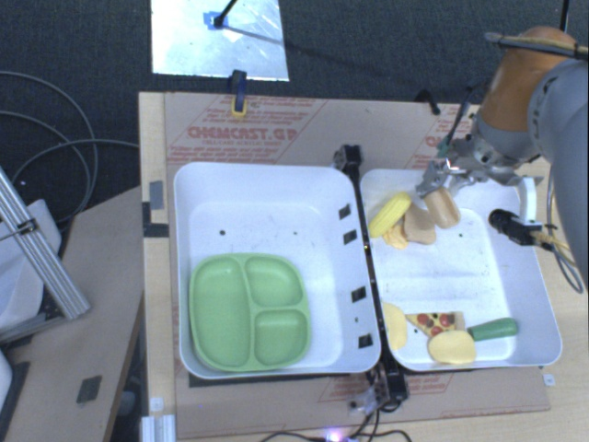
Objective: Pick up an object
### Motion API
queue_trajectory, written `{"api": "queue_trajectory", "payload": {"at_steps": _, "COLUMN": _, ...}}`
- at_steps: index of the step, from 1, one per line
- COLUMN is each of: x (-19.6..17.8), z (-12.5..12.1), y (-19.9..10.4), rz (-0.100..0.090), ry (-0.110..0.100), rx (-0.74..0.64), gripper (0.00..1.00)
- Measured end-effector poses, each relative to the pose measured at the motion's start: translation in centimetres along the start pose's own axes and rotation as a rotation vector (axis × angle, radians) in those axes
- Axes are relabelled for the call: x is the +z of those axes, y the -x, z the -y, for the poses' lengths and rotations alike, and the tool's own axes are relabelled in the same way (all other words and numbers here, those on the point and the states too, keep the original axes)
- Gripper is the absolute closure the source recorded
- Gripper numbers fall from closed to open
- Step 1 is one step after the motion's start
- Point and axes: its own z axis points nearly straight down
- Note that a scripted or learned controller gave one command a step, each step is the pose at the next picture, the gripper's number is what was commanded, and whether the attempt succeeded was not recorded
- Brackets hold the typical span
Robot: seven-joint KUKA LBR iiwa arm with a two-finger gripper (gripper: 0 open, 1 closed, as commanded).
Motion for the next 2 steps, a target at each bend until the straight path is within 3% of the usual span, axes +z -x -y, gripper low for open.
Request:
{"api": "queue_trajectory", "payload": {"at_steps": 1, "x": 2.2, "z": 0.1, "y": -4.7, "rz": -0.001, "ry": -0.003, "rx": 0.001, "gripper": 1.00}}
{"api": "queue_trajectory", "payload": {"at_steps": 2, "x": -4.4, "z": 10.7, "y": -9.8, "rz": -0.003, "ry": -0.005, "rx": 0.003, "gripper": 1.00}}
